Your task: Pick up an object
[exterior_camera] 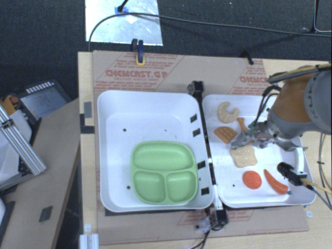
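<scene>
Overhead and at a slant, the camera looks down on a bench (171,69) covered with printed brown board. Two shallow white bins sit on it side by side, touching along a black centre seam.

The left bin (111,139) holds one thing: a pale green plate (163,171) with three compartments, lying flat towards the near edge.

The grey arm (298,105) reaches in from the right over the right bin (224,183), its wrist bent down towards the bin's middle. The gripper (239,140) is low among the toy foods, with its tip at the far edge of the toast (244,157). Whether it is released or clenched cannot be told, and nothing is visibly held.

All the pickable things lie in the right bin:
- The toast, a pale slice, lies flat near the centre, just below the gripper.
- A pale crescent (227,111) lies near the far wall.
- A brown waffle (225,134) lies just left of the gripper.
- A red disc (252,180) lies near the front wall.
- An orange-red stick (275,182) lies just right of the disc.
- A small brown piece (241,123) lies between the crescent and the gripper.
</scene>
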Controlling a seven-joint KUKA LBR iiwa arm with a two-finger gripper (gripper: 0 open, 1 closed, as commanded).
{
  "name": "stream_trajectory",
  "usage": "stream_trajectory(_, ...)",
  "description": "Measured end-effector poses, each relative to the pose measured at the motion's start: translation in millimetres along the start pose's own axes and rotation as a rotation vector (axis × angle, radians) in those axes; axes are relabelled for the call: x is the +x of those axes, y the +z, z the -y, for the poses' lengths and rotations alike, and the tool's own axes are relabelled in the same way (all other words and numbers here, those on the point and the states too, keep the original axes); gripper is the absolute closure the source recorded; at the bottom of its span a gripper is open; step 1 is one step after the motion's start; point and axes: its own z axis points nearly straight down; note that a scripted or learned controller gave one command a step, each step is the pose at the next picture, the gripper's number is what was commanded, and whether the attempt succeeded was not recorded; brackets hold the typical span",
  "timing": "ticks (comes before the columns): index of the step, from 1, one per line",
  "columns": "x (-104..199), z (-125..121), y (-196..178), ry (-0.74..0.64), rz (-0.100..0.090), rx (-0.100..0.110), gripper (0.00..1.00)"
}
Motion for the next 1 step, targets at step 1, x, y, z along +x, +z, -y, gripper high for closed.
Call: stream_trajectory(1, 0.1, -3.5, -14.9, -0.003, 0.003, -0.012, 1.0)
